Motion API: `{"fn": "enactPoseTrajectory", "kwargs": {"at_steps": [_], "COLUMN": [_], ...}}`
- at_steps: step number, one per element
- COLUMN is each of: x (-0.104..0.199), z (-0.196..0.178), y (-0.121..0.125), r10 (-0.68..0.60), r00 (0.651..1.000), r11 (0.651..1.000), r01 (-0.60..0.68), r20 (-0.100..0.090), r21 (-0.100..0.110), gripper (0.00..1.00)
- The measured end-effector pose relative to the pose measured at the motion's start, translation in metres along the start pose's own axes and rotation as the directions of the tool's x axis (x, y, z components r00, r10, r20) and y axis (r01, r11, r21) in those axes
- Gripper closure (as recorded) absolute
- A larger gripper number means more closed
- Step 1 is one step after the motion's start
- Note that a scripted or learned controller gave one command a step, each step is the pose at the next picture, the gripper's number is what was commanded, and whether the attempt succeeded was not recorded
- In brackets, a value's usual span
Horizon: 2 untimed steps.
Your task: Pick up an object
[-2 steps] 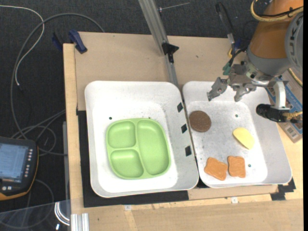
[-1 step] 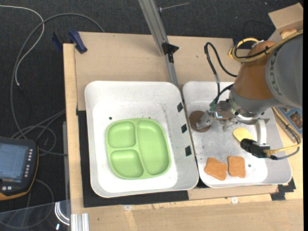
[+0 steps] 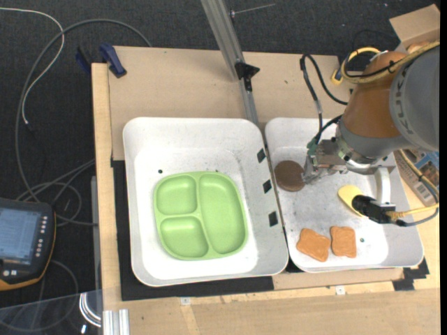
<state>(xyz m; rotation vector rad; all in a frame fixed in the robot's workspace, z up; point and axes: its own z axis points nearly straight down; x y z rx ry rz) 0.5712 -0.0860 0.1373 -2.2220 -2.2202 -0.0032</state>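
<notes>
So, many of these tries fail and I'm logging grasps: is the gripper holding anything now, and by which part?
Cannot be told. The gripper sits low beside the brown round piece in the right bin, but no object shows between its fingers.

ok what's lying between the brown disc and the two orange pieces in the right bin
Nothing: in the camera view, only bare white bin floor separates the brown disc from the two orange pieces.

You are looking at a robotics lab, not a home or a shop. A plain wooden bench (image 3: 181, 75) stands on dark carpet (image 3: 42, 82) with loose cables (image 3: 42, 54) lying around it. At the left edge you see a teach pendant (image 3: 24, 246), and an aluminium rail (image 3: 220, 19) rises over the two white bins (image 3: 140, 145).
</notes>
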Motion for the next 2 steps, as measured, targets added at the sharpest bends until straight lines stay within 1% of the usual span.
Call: {"fn": "enactPoseTrajectory", "kwargs": {"at_steps": [1, 2], "x": [-0.085, -0.094], "z": [-0.058, -0.074], "y": [0.032, 0.043], "r10": [0.005, -0.001], "r00": [1.000, 1.000], "r11": [1.000, 1.000], "r01": [-0.005, 0.001], "r20": [0.008, 0.004], "r21": [-0.008, -0.004], "gripper": [1.00, 1.00]}}
